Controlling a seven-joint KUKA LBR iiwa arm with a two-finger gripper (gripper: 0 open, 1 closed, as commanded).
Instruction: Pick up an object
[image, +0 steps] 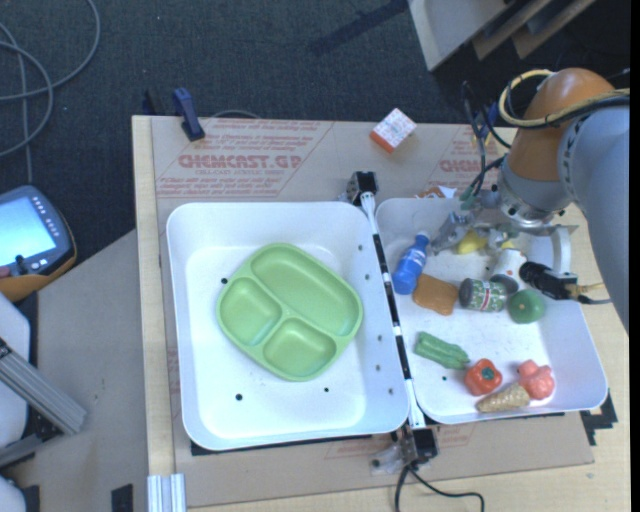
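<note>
One tool (480, 232) over right bin (585, 345) (grip state unreadable), yellow object (470, 241) half hidden beneath.

blue bottle (410, 264): lying tilted by the right bin's left wall
brown block (436, 293): flat, just below the bottle
can (486, 295): on its side, beside the block
green ball (526, 307): right of the can
tomato (483, 375): near the front edge
</note>
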